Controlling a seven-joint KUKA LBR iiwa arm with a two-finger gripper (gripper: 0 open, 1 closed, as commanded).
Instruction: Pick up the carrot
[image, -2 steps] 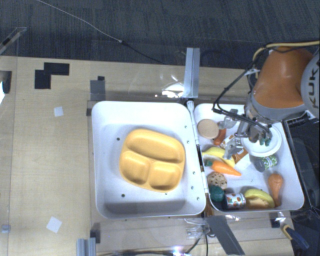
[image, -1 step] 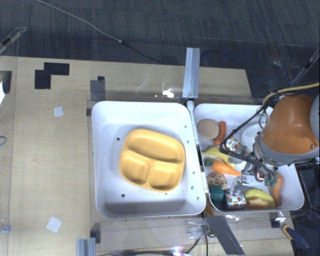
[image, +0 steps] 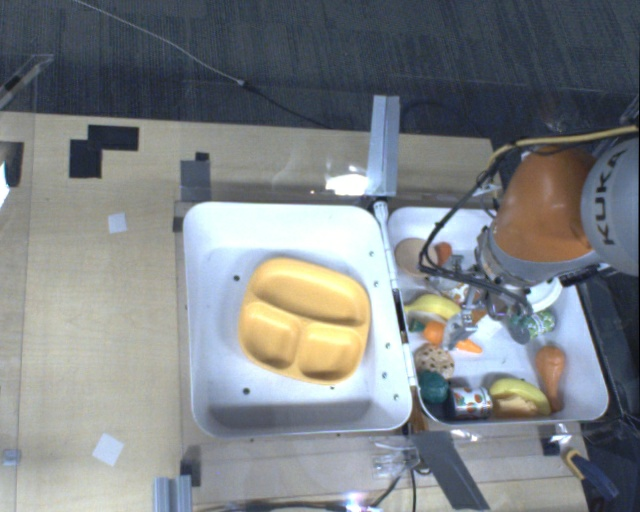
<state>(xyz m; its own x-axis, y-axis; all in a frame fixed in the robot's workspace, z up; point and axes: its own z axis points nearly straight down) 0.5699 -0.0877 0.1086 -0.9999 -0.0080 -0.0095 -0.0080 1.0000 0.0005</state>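
**Reaching into the right-hand bin, jaws hidden in clutter**

Hanging over the right bin (image: 600, 395) at the right of the frame: the grey arm (image: 545, 205), orange band uppermost, wrist pointing down and to the left. Ending in the gripper (image: 470, 305) just below the orange band, among dark cables and metal parts. Impossible to tell how far the jaws are standing apart, or whether anything is sitting between them; tips blurring into the items beneath. Hovering over or touching the heap near the bin's left-centre, no clearer than that.

Lying toward the lower right of that bin: the carrot (image: 550, 368), a stubby orange-brown piece, narrow end pointing down the frame, well clear of the gripper and not gripped. Sitting below the gripper, close to it: a small orange piece (image: 434, 333) beside a yellow item (image: 432, 305), and a thinner orange sliver (image: 468, 348) just right of those. Resting along the bottom edge: a banana (image: 520, 392), a small can (image: 470, 402) to its left, a dark teal item (image: 433, 385) left again, with a speckled round thing (image: 434, 360) above it. Showing near the arm's lower right: a glassy greenish object (image: 530, 323).

Occupying the left bin (image: 210, 330) at frame centre: a yellow sectioned tray (image: 303, 318), turned slightly. Bearing both bins: the pale wooden desk (image: 90, 330), with black marks at upper left.
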